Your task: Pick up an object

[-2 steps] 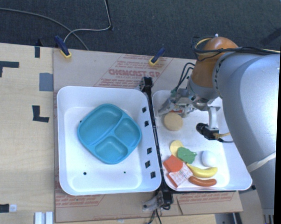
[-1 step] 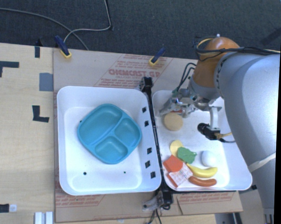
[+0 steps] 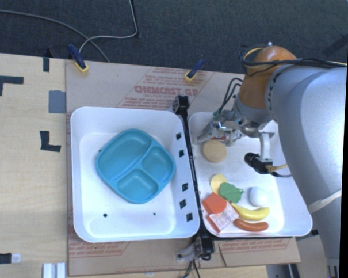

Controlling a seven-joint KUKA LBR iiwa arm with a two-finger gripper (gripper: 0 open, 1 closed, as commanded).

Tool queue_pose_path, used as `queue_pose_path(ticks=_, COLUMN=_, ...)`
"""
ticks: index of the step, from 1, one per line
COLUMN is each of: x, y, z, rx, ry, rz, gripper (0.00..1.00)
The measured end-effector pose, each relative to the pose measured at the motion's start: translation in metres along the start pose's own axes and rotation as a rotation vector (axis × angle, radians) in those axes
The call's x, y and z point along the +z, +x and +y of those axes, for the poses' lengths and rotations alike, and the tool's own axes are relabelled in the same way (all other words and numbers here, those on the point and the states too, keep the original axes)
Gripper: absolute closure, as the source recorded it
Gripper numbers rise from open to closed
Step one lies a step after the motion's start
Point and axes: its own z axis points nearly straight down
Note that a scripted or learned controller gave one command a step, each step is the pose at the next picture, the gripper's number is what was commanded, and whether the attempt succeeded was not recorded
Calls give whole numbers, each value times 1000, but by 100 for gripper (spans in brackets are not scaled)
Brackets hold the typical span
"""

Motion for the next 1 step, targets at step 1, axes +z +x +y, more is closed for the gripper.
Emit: queue_pose_path(ticks=1, x=0, y=6, z=0, rx=1, ry=0, rz=-1, gripper=0)
